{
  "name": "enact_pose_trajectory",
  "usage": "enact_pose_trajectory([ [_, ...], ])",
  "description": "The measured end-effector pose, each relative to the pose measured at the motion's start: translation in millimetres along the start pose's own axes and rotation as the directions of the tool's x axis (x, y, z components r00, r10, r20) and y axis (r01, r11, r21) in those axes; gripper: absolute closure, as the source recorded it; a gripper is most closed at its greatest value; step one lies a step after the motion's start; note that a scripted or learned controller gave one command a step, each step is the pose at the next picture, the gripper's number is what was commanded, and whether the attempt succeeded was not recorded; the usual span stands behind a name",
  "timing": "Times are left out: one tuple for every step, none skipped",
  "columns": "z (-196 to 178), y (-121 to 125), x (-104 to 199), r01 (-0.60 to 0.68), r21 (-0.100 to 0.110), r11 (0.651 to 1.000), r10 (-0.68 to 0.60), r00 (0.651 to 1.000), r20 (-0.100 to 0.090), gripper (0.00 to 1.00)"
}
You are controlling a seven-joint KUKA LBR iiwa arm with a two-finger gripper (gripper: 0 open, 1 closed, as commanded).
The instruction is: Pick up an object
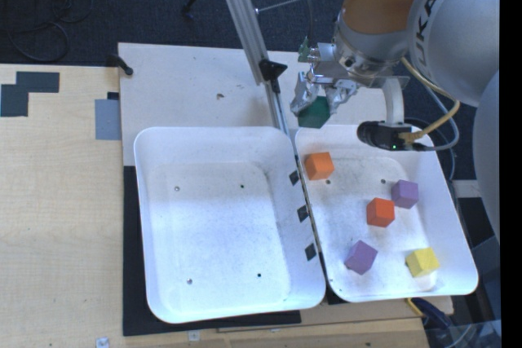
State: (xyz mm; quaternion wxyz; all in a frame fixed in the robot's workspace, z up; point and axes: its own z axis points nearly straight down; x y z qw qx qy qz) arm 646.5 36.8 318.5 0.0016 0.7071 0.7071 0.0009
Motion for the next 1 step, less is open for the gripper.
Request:
enact_pose_trajectory([
  [-6.8,20.0,32.9,0.003,0.004,1.000,-0.003,1.000,-0.001,1.00],
])
